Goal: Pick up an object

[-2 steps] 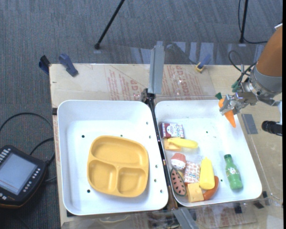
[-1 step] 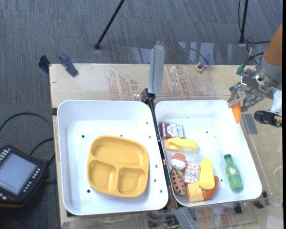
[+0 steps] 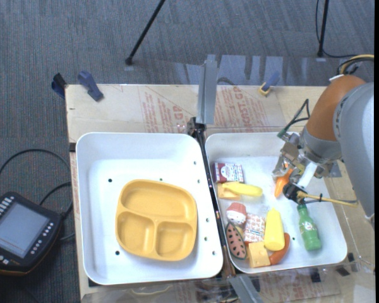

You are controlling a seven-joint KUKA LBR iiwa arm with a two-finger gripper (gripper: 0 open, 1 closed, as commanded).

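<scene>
An orange carrot-like piece [image 3: 280, 185] is seen in the right bin [image 3: 265, 145], upper-right part, just below the gripper [image 3: 290, 171]. Whether it's gripped can't be told; finger state can't be made out either. A green bottle [image 3: 308, 228] is laid nearby, twd the bin's lower right. More toy food is clustered in the bin's lower middle: yellow banana [image 3: 242, 189], red-white carton [image 3: 229, 171], corn cob [image 3: 274, 229], cheese wedge [image 3: 258, 255], watermelon slice [image 3: 235, 241]. The left bin [image 3: 101, 150] is occupied by a yellow divided tray [image 3: 156, 219]. A pendant w/ screen [image 3: 16, 233] is seen on the floor at far left.
</scene>
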